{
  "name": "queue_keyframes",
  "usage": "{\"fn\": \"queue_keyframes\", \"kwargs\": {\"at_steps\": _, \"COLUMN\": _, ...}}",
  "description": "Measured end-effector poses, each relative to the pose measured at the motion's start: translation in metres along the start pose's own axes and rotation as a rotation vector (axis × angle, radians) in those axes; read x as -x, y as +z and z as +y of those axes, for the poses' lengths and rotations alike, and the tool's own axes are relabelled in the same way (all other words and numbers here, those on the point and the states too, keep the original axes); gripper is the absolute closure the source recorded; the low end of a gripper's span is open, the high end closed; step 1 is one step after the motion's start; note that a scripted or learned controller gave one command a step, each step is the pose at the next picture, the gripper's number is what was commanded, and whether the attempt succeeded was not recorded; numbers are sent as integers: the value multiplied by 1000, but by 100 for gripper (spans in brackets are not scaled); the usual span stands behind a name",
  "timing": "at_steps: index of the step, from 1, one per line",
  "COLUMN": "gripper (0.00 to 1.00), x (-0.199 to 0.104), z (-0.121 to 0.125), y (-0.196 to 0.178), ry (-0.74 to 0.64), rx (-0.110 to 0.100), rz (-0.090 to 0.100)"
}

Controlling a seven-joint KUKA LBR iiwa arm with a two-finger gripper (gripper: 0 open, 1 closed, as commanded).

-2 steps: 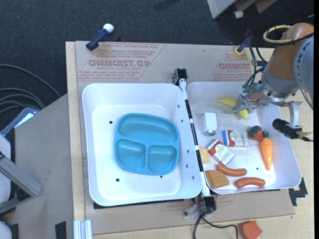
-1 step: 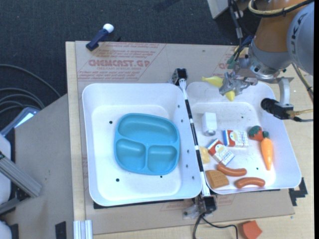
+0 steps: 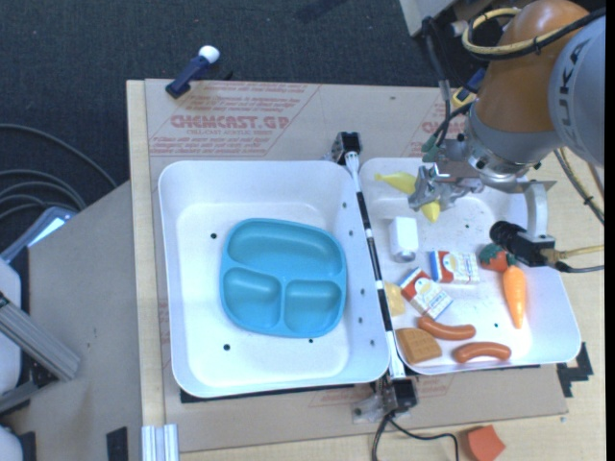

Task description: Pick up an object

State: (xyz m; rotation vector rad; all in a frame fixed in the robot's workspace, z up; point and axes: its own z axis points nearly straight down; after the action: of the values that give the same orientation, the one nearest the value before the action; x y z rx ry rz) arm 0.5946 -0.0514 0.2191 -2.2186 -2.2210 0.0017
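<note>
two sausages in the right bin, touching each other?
Apart. The camera view shows a strip of white bin floor between the upper sausage and the lower sausage.

- The grey arm point(image 3: 538, 75) with its orange band runs off the right and top edges.
- The metal two-finger gripper point(image 3: 430, 195) covers part of a yellow plastic piece point(image 3: 396, 179).
- The labels on the small red-and-white cartons point(image 3: 437, 286) are too small to read.
</note>
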Motion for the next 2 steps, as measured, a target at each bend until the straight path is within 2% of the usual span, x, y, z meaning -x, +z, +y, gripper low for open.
{"fn": "queue_keyframes", "kwargs": {"at_steps": 1, "gripper": 100, "x": -64, "z": -100, "y": -11, "ry": 1, "rx": -1, "rz": 0}}
{"fn": "queue_keyframes", "kwargs": {"at_steps": 2, "gripper": 100, "x": -50, "z": -116, "y": -32, "ry": 2, "rx": 2, "rz": -1}}
